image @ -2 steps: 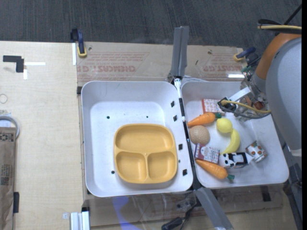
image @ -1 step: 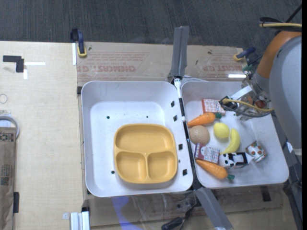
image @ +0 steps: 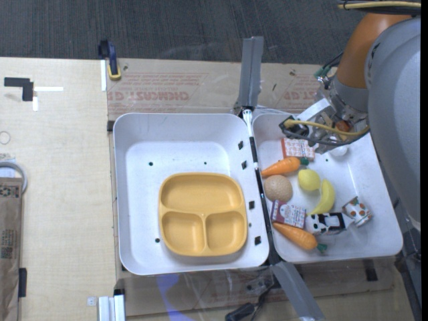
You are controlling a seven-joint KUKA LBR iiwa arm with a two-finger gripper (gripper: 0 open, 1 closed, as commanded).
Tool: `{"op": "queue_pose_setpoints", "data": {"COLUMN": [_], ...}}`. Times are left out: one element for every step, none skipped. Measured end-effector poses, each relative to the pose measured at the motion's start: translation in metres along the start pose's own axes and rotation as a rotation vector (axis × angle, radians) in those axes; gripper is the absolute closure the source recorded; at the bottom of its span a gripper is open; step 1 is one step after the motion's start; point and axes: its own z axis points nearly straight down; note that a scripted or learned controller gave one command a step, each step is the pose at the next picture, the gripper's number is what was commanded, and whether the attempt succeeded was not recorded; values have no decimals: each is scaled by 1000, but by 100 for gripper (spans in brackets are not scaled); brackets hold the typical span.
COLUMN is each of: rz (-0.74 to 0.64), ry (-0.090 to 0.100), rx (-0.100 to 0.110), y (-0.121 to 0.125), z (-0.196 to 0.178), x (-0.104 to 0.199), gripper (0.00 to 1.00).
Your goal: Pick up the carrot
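Two orange carrots lie in the right bin. One carrot rests near the bin's left wall, its green end pointing right. The other carrot lies at the front, beside a red-and-white carton. My gripper hangs over the back of the right bin, up and to the right of the first carrot and apart from it. The wrist and its fittings hide the tips of the gripper. I see nothing held in it.
The right bin also holds a lemon, a banana, a brown potato, two small cartons, a cow-patterned toy and a small can. A yellow divided plate sits in the left bin.
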Motion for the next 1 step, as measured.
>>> {"op": "queue_pose_setpoints", "data": {"rz": [134], "ry": [0], "rx": [-1], "y": [90], "z": [-91], "x": [-19], "gripper": [100]}}
